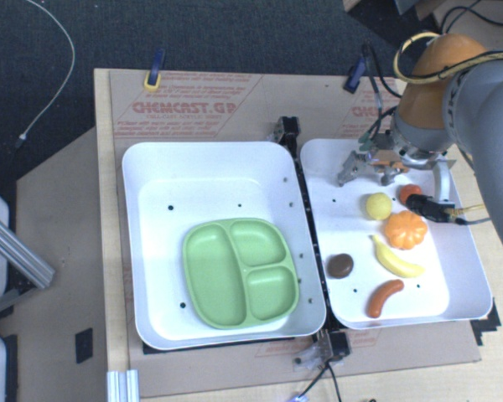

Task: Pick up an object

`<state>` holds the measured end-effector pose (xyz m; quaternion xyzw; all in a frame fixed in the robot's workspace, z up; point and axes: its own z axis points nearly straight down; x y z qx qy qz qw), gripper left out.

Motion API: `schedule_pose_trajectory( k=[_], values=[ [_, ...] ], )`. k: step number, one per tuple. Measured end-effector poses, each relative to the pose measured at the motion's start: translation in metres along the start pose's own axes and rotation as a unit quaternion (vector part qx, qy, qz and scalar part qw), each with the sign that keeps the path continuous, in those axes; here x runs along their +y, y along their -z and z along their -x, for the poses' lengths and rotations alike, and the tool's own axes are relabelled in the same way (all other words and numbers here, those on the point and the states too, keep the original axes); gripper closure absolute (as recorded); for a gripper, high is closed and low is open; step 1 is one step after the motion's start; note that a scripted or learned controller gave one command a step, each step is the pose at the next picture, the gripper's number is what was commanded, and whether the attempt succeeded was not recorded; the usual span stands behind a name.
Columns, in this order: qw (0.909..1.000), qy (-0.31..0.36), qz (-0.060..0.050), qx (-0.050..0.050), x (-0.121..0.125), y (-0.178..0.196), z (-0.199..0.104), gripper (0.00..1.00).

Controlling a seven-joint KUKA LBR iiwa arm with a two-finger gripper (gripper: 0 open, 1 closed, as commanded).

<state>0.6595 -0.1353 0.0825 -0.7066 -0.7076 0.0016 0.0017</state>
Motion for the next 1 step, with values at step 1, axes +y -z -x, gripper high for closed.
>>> schedule_pose_trajectory(
  k=[1],
  values=[
    [1.0, 0.0, 0.003, -0.001, 0.0017, 0.0137, -0.0001, 1.0]
  ],
)
